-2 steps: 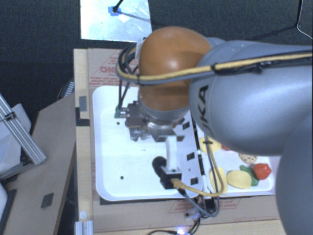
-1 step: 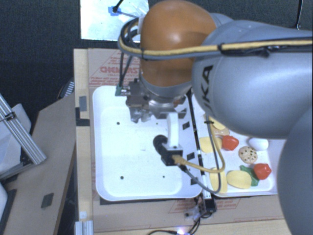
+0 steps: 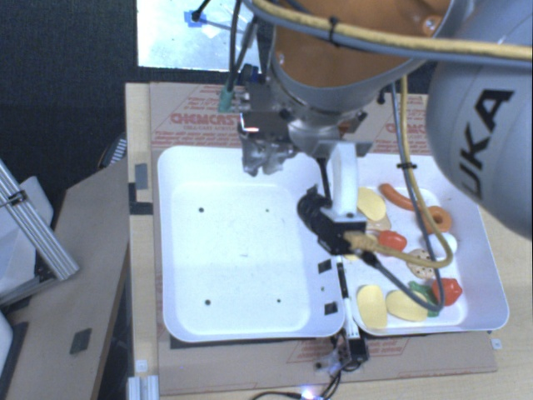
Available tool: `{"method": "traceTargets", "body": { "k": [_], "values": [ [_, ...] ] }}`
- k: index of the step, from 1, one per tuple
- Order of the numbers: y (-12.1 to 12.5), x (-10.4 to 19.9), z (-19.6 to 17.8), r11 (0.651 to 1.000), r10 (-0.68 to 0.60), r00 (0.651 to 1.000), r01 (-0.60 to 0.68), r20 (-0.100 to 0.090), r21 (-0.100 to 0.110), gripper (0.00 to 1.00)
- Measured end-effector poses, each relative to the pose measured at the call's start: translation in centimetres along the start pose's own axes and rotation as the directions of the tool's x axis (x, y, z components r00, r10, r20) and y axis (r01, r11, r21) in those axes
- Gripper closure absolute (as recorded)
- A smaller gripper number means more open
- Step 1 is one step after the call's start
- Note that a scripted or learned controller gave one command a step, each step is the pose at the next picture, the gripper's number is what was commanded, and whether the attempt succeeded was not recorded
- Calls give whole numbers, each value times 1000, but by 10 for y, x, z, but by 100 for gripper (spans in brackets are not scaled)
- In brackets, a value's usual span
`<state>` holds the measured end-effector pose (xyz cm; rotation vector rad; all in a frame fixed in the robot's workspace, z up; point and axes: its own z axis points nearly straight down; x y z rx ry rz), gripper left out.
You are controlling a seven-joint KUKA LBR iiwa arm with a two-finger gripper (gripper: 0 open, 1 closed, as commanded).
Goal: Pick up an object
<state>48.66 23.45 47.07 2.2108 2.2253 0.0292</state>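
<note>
I've got the tool (image 3: 265, 163) hanging over the back edge of the left bin (image 3: 241, 248), up by the rear rim, and I can't tell how it's set from here. The pickable bits sit in the right bin (image 3: 483, 265) on the desk: an orange sausage (image 3: 398, 197), a doughnut (image 3: 436, 219), a red pepper (image 3: 450, 290) and a yellow piece (image 3: 372, 305), partly under the arm's cables.
</note>
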Motion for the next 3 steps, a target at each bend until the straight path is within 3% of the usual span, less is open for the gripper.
{"method": "traceTargets", "body": {
  "k": [1, 2, 3],
  "values": [
    [40, -1, -30, 1000, 6, 1000, -7, 7, 9, 100],
    [131, -2, -59, 1000, 8, 1000, -8, 9, 9, 100],
    [16, 1, -66, 1000, -3, 1000, 3, 6, 16, 100]
  ]
}}
